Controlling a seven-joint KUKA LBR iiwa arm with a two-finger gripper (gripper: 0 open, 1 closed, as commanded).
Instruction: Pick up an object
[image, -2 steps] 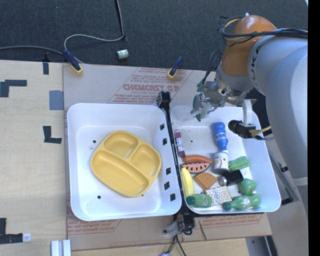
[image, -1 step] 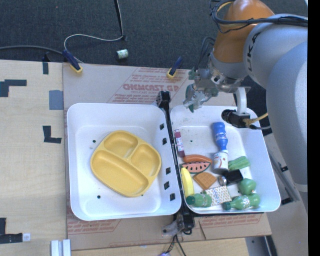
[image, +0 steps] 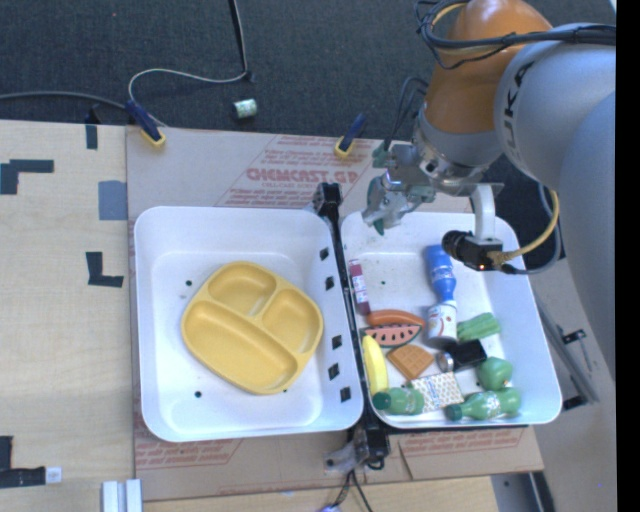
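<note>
Nearest the viewer, well below the gripper, a heap of small toy foods is seen along the near edge of the right-hand shallow white bin (image: 530, 330): green plastic bottle-shaped pieces (image: 488, 404), a yellow plastic banana (image: 374, 364), a tan cracker-like square (image: 411, 360) and a red watermelon slice (image: 396, 321). Closer to the gripper, just below and to its right, a blue plastic bottle (image: 439, 272) lies on the bin floor. To the lower left, in the left-hand white bin (image: 160, 300), a yellow divided plastic plate (image: 252, 325) rests. The gripper (image: 385, 212) is held over the far corner of the right bin; nothing is seen between its fingers, though their spread cannot be told. The approach step appears to be in hand, no object being lifted yet; a shift toward the blue bottle or the heap and a descent would be called for next.
</note>
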